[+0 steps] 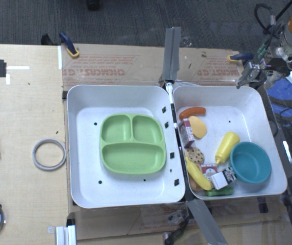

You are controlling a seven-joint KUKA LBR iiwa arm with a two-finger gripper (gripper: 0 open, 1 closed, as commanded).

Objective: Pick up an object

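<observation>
Left of frame, on the table [23, 86], sits a grey ring [49, 153], irrelevant. Left bin [79, 116] holds just a green divided tray [133, 143], flat, too wide for a pinch.

Right bin [260, 106] has the candidates, crowded along its left wall and bottom edge: hot dog [192, 112], long axis near horizontal; below it a peach-coloured lump [198, 127] and a small dark carton [187, 132]; a cookie [194, 155]; a banana [198, 174] running diagonally, upper left to lower right, into a pile of small packets [221, 177].

Best bet looks like the mustard bottle [226, 146]: lies on its side, long axis diagonal, narrow end toward upper right, base toward lower left, some free floor around it. Blue bowl [250, 161] is just beside its lower right.

Tool [254, 74] hangs at upper right, above the bin's far corner, holding nothing; can't tell whether it's apart or together.

Risks, my read:
- closing along the bottle's axis, so it rolls or squirts out
- descending near the left wall, clipping it or catching two items
- bowl rim blocking one side of the grip
</observation>
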